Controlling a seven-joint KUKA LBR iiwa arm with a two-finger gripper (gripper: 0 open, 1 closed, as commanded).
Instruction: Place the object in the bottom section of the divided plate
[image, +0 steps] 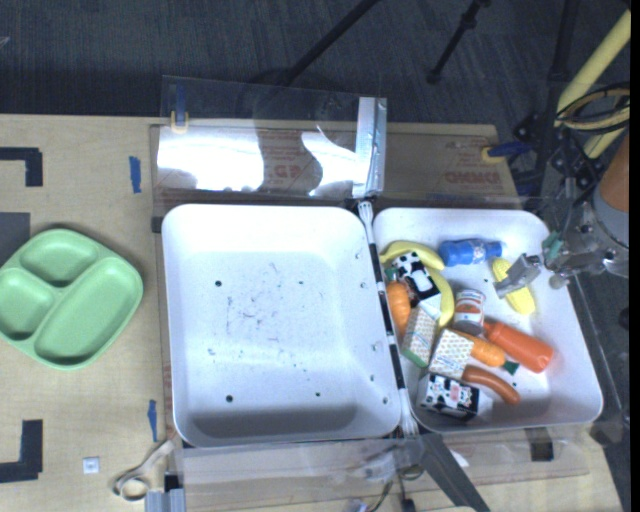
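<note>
The green divided plate (68, 297) lies on the bench at the far left, outside both bins. Its large bottom section (88, 312) faces the front, with two smaller sections behind it. My gripper (527, 268) hangs over the right side of the right bin (580, 400), at the end of the arm coming in from the right. A small yellow object (515, 290) lies just under and beside the gripper; whether they touch is unclear. The bin also holds a banana (412, 251), a blue bottle (470, 250) and an orange bottle (521, 346).
More items crowd the right bin: a carrot (400, 305), a small can (468, 306), a patterned box (449, 395), a hot dog (491, 384). The left bin (270, 310) lies between the right bin and the plate. A clear panel (270, 150) stands behind it.
</note>
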